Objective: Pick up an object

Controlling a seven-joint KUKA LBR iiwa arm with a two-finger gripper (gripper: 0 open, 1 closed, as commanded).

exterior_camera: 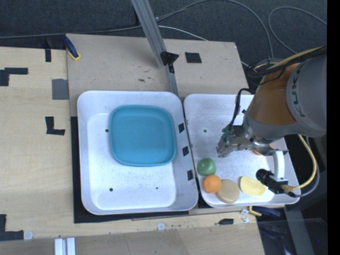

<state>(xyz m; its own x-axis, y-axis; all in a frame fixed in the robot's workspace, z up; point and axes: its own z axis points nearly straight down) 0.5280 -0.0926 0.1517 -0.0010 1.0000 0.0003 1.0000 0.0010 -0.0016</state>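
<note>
Reaching in from the right, the arm (289, 97) (grey, w/ orange band above the wrist) hangs over the right bin (204, 113). Gripper (226, 146) sits low over the bin's middle, fingers pointing down and to the left. Claw state: cannot tell; the fingertips are dark and blurred against the bin floor, and no object is seen between them.

Candidate objs. for pickup, all in the right bin along its near edge:
- green ball (206, 167): nearest to the gripper, just below and left of it, apart from it.
- orange ball (212, 184): just below the green ball, close to or touching it.
- tan round piece (228, 191): beside the orange ball on its right, appears to touch it.
- yellow piece (252, 186): right of the tan piece, near the bin's near-right corner.

Left bin (95, 158) holds a blue square plate (142, 135) w/ rounded corners, lying flat toward the far half. Both bins stand side by side, edges touching, on the wooden bench (32, 142). Black cables (265, 25) run over the dark floor beyond the bench.
</note>
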